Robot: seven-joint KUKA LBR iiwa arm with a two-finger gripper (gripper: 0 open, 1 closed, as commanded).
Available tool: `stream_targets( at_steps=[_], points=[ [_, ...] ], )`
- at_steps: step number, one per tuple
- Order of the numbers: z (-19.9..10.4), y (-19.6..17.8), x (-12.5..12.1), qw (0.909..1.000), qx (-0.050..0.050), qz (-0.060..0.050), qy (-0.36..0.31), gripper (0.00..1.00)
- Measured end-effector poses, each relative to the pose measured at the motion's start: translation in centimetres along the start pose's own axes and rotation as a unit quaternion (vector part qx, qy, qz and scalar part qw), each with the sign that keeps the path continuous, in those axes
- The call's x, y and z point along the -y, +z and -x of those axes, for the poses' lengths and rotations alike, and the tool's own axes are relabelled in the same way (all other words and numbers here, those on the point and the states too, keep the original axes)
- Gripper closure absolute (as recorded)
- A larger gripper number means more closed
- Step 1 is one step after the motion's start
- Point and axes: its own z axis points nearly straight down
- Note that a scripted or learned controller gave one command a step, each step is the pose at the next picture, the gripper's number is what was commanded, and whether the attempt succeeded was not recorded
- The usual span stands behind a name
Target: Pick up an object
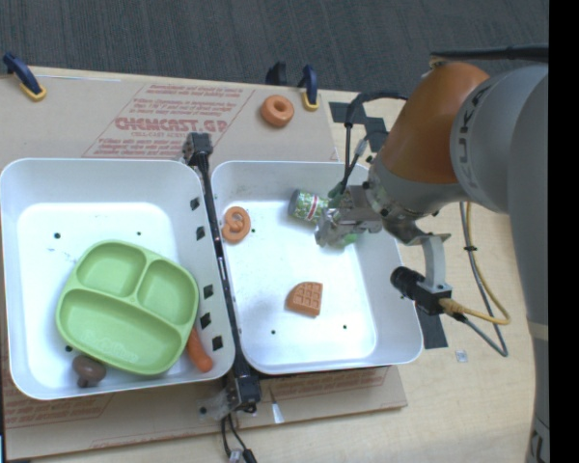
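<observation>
Bench: two white bins (299,360).
Gripper (336,228): low in right bin, beside small can (307,204); finger state, hold unclear.
Advice: centre over can, close squarely, lift straight.

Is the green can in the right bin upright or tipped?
Tipped. The can lies on its side on the right bin's floor near the back wall, its long axis running across the view, right beside the claw.

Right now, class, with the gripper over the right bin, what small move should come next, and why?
Probably a short descent with the gripper onto the small green-and-white can lying beside it near the right white bin's far wall; nothing visibly sits between its fingers.
</observation>
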Motion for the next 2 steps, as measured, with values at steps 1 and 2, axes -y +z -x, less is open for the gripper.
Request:
stream_targets(
  at_steps=[1, 2],
  points=[
    [0.0, 0.1, 0.0, 1.0000, 0.000, -0.001, 0.000, 0.00],
    [3.2, 12.1, 2.3, 1.0000, 0.001, -0.001, -0.001, 0.00]
  ],
)
